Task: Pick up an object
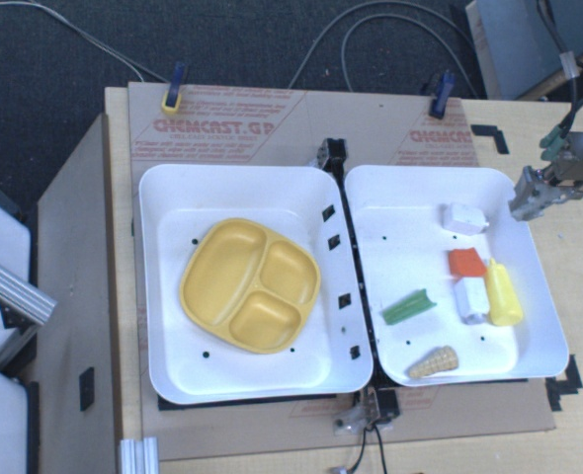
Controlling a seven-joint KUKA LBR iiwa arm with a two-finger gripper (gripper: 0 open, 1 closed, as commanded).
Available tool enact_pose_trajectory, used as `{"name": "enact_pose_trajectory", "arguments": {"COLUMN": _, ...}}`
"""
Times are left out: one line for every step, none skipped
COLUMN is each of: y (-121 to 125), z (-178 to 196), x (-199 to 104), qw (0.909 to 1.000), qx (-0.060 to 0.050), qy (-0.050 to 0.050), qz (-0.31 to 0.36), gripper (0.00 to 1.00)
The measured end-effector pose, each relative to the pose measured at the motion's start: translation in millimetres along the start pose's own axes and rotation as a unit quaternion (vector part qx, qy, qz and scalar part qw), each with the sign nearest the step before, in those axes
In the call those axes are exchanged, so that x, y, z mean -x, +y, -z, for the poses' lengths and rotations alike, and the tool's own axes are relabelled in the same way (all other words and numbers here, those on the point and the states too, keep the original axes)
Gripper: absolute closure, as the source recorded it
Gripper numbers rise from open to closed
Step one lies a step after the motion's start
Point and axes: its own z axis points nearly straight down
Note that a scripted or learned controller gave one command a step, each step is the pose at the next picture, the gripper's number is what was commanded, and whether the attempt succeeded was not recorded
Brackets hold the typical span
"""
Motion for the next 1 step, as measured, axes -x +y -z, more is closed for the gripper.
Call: {"name": "enact_pose_trajectory", "arguments": {"y": 27.2, "z": -22.4, "x": 16.7, "qw": 1.0000, "qx": -0.009, "qy": 0.000, "qz": -0.002, "gripper": 1.00}}
